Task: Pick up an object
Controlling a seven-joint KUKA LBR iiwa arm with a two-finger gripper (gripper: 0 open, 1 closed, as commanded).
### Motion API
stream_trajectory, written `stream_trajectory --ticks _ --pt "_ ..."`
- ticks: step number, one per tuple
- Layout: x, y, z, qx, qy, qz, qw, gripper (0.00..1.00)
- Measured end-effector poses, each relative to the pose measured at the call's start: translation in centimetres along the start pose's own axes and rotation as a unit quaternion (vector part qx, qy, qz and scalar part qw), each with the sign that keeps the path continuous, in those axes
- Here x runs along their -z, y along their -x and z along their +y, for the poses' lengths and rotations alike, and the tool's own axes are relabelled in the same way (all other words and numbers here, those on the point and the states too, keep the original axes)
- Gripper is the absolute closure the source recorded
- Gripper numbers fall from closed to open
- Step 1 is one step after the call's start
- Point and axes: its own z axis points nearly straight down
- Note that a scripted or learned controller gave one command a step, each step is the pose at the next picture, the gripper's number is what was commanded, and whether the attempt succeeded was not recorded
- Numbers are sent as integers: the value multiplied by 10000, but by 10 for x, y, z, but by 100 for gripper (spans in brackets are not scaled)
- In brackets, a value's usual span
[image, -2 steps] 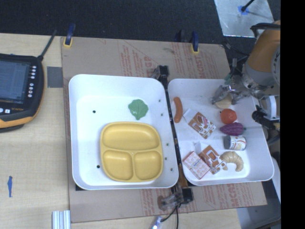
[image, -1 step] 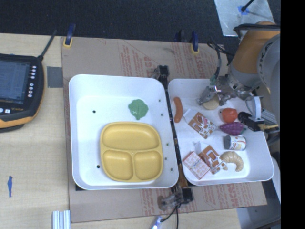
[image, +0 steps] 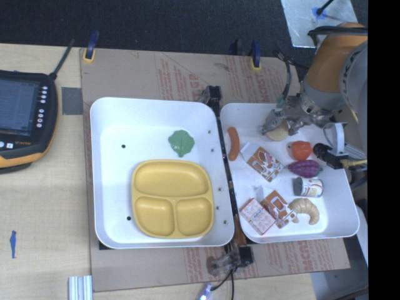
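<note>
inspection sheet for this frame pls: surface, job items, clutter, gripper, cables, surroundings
Surface: cardboard-covered bench bearing left bin and right bin.
Job's things: right bin holds sausage, tomato, purple piece, croissant, small can, three snack packets.
Clutter: left bin holds yellow divided tray and green leaf.
Grippers: gripper low over the right bin's far edge, at a pale item; jaws unclear.
Cables: cable along the wrist.
Surroundings: teach pendant left; blue clamps on the far edge.

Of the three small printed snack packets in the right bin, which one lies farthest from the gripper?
The pinkish square printed packet at the right bin's front edge, left of the orange-patterned one; the third lies nearer the gripper.
</note>
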Motion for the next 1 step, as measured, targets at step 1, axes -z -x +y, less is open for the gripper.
stream_trajectory --ticks 1 --pt "55 -34 0 -2 1 4 10000 100"
